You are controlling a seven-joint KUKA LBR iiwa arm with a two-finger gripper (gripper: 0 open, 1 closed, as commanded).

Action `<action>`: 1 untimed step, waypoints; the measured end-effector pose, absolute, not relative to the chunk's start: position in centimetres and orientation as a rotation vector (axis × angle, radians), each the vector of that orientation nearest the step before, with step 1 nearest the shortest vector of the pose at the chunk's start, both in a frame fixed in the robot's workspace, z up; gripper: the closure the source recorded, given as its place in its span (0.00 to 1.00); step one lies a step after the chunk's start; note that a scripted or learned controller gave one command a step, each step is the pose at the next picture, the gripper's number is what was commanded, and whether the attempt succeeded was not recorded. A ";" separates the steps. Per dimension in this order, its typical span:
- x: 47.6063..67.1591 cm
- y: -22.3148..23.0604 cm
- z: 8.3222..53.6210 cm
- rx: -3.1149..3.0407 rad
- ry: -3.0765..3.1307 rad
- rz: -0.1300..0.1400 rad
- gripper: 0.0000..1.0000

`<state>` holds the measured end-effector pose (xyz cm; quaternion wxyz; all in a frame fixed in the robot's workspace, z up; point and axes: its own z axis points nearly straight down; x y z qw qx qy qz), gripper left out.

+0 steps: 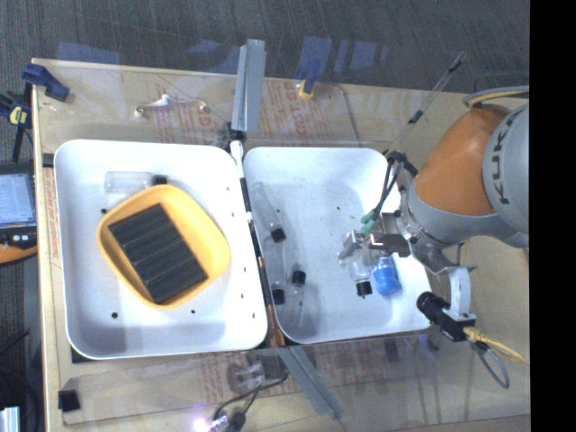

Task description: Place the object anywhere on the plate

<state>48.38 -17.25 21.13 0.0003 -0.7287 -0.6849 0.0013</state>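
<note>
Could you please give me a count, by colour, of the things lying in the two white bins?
Yellow: 1, the plate with a dark ribbed centre, left bin.
Blue: 1, the small object by the gripper, right bin.
Black: 4 small pieces, right bin.
Total: 6

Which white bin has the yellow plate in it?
The left bin holds the yellow plate, which has a dark ribbed pad on it. The right bin has the blue object and the gripper instead.
</note>
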 end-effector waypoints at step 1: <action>48.4 -17.2 21.1 -2.289 -2.151 0.004 0.00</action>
